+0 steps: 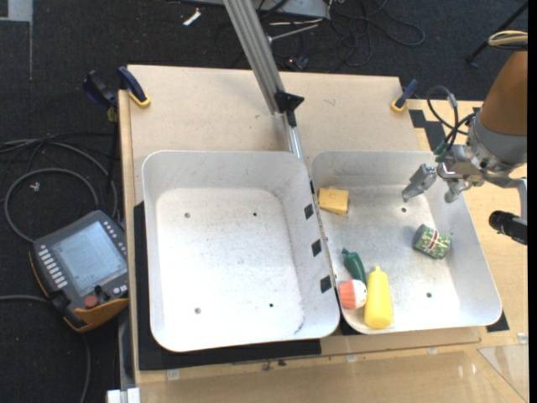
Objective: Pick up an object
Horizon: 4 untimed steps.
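Tool (433, 186) poised over right bin (470, 250), fingers spread wide with nothing between them.

Arm (503, 116) enters from right edge, orange band above wrist; tool hangs above the bin's upper right area. Contents of right bin: yellow block (334, 201) near the divider at upper left; green-and-red can (432, 242) on its side below the tool, apart from it; green item (354, 265), red-and-white ball (352, 293) and yellow bottle (378, 297) clustered at lower left, bottle touching ball. Left bin (226, 250) beside it on the tabletop (218, 107).
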Motion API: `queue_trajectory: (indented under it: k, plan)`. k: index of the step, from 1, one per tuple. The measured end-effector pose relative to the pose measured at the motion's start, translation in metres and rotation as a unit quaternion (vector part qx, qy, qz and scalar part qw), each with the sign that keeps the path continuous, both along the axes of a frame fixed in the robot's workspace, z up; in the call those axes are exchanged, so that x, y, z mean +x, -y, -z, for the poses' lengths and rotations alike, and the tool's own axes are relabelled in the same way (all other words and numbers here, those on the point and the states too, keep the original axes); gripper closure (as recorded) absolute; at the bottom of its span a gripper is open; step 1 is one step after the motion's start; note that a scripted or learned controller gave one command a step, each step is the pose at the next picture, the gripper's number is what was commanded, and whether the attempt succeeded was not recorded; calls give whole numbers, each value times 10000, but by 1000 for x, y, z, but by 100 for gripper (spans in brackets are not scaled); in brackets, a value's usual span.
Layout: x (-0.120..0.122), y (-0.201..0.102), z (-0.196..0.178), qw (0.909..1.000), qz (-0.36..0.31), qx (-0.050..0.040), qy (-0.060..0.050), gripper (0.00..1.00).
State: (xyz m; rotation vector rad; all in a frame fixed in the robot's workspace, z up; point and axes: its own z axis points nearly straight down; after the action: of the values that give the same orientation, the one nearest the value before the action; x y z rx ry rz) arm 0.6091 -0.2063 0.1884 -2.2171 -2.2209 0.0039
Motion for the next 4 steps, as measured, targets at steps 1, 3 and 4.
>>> queue_trajectory:
  k: [1, 3, 4]
  plan:
    - [0, 5, 45, 10000, 13, -1, 1, 0]
    - [3, 6, -33, 10000, -4, -19, 63, 100]
    - [5, 6, -87, 10000, -6, -20, 62, 100]
